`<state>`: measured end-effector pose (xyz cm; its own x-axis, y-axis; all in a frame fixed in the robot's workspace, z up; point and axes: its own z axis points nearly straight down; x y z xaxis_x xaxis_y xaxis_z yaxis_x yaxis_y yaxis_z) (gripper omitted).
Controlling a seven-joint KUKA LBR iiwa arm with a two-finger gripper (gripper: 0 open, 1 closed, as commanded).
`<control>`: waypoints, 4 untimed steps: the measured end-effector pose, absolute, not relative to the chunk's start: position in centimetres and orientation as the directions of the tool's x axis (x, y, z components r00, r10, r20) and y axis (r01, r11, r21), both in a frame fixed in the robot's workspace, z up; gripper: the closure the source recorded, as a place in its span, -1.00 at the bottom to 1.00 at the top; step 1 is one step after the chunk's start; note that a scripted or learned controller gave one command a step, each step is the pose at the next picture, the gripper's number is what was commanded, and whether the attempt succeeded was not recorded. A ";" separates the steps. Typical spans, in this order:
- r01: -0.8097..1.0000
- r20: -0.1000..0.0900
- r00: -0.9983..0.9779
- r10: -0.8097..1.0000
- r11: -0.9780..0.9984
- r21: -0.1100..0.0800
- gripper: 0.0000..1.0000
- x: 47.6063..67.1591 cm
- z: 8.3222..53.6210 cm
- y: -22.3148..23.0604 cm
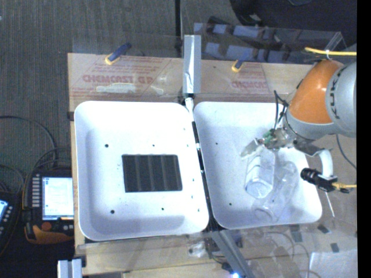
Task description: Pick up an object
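Clear plastic cups [268, 181], lying tipped, right bin [223, 126]

A black ridged mat [152, 172] lies flat at the centre of the left bin [93, 126]. At nine o'clock of that bin, off the bench, a handheld pendant [51, 198] with a lit screen rests among black cables [23, 149]. Two yellow-and-blue clamps [117, 53] grip the board's edge at twelve o'clock.

Grey arm [348, 100] — orange band, black lettering.

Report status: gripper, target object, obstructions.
Two-finger gripper low in right white bin. Clear plastic cups beneath it, grasp unconfirmed. Dark ribbed rectangular pad in left bin, clear of arm.
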<state>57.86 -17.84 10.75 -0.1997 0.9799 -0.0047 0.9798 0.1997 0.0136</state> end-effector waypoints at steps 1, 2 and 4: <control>0.969 -0.020 -0.244 0.970 0.245 0.039 -1.00 52.3 9.7 -12.7; 0.969 -0.038 -0.236 0.971 0.238 0.071 -1.00 50.7 10.3 -10.7; 0.995 -0.003 -0.105 0.995 0.105 -0.001 1.00 55.6 18.4 -4.8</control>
